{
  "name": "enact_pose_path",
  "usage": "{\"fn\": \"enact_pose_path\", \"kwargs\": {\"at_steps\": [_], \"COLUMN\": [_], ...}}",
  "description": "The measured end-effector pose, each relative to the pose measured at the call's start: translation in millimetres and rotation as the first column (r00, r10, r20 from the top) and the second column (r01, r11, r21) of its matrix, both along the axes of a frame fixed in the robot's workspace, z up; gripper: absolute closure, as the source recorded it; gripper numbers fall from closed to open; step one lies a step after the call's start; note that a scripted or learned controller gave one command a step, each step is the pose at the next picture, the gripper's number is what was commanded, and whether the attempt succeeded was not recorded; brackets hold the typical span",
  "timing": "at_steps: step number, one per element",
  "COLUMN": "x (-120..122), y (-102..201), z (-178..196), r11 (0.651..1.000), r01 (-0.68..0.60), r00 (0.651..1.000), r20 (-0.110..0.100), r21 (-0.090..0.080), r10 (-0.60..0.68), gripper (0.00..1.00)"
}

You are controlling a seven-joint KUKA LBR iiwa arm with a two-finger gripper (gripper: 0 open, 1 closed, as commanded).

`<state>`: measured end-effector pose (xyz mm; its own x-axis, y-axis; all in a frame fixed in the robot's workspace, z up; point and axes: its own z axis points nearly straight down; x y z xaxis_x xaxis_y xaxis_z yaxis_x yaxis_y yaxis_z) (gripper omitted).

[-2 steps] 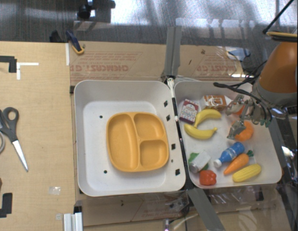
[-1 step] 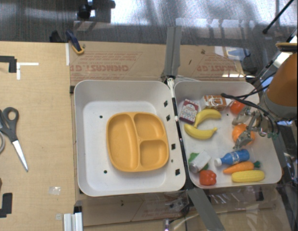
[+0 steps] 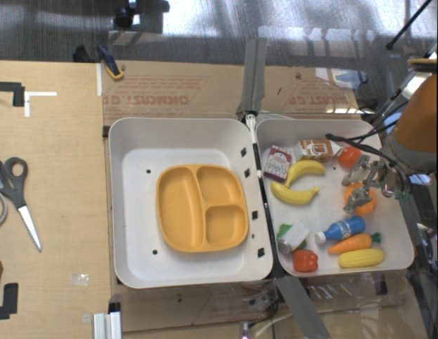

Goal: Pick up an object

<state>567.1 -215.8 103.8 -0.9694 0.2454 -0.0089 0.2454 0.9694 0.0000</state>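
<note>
The gripper (image 3: 360,189) hangs low over the orange fruit (image 3: 363,202) in the right bin (image 3: 399,260), likely targeting it, though whether the jaws are wide or narrow, can't tell.

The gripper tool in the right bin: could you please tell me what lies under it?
An orange round object lies under the tool. The tool covers its top, so its kind stays unclear.

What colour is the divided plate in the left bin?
Yellow-orange all over, the divided plate shows clearly in the camera view.
</note>
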Motion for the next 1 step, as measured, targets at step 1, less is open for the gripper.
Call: {"fn": "enact_pose_path", "kwargs": {"at_steps": [1], "x": [32.5], "y": [36.8], "z": [-10.8], "r11": [0.999], "r01": [0.037], "r00": [0.999], "r20": [-0.003], "r21": [0.002], "r10": [-0.037], "gripper": [1.0]}}
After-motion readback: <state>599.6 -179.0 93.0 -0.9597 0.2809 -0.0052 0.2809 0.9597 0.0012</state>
